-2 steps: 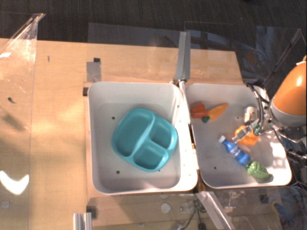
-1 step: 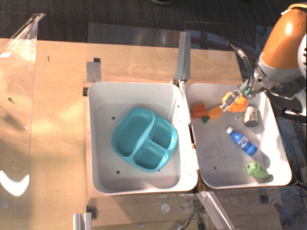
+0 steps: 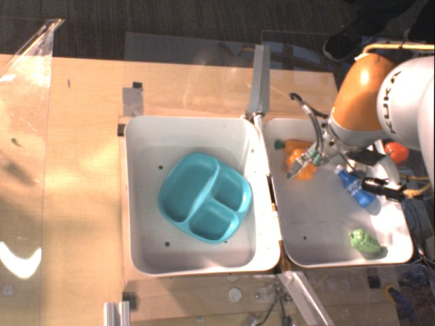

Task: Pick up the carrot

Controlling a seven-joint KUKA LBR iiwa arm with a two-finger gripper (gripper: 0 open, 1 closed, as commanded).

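The carrot [image 3: 297, 151] is an orange lump lying in the upper left part of the right bin [image 3: 319, 246]. A small green bit [image 3: 279, 143] sits just to its left. My gripper [image 3: 301, 166] hangs right over the carrot's lower side, at the end of the grey arm with the orange band [image 3: 360, 94] that reaches in from the right. The gripper body covers part of the carrot, and whether it touches the carrot cannot be made out.
In the left bin [image 3: 143, 202] lies a teal divided plate [image 3: 204, 197]. The right bin also holds a blue bottle [image 3: 355, 187], a green leafy item [image 3: 367, 242] at the lower right, and a red-orange object [image 3: 397, 152] by the right wall.
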